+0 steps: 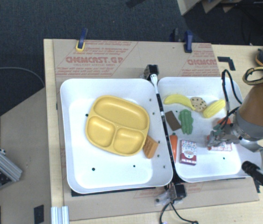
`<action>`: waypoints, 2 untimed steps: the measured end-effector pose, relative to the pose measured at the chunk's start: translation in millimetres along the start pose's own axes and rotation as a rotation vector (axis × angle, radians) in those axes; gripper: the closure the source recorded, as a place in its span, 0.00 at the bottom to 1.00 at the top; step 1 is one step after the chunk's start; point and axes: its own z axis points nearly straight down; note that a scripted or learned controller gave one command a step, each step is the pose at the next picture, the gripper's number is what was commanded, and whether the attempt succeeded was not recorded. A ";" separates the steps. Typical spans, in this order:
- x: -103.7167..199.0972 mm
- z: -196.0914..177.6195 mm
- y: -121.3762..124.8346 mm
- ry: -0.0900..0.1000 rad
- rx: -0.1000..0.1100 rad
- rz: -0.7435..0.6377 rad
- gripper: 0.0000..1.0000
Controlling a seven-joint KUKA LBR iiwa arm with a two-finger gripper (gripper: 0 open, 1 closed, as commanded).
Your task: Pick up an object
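Gripper (219, 136) is low in the right bin (194, 175), can't tell its state, hovering by a red-and-white packet (222, 146) at its 6 o'clock, long axis running 3-to-9.

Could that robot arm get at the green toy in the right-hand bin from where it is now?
Probably yes. The green toy lies uncovered in the right bin, and the gripper is low in the same bin. The brown block beside it might crowd the fingers.
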 end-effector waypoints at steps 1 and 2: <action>-1.2 -48.6 11.2 0.005 0.008 -0.004 1.00; -12.0 -106.2 12.0 0.003 0.005 -0.003 1.00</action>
